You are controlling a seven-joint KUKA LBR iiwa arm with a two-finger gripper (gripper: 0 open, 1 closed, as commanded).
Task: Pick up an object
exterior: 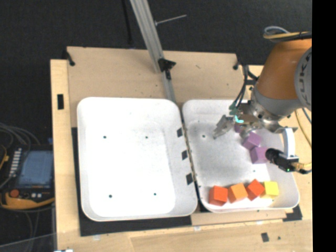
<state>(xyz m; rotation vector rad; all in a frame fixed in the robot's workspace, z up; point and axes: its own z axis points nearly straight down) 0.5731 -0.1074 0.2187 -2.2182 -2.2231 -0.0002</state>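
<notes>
My gripper (230,130) hangs over the upper middle of the right bin (210,156), below the arm's orange band. Its fingers stand spread apart, with only bare bin floor between them. One grey finger (219,128) points down-left. Two purple blocks lie just to the right of the gripper: one (253,139) by the other finger, the second (258,154) right below it. Along the bin's front edge sits a row of blocks: red-orange (218,195), orange (238,192), red (255,188) and yellow (271,188).
The left bin (131,156) lies beside the right one, with small black clips along the shared edge. A slanted metal rod (152,41) rises behind the bins. A black cable end (281,160) hangs near the purple blocks.
</notes>
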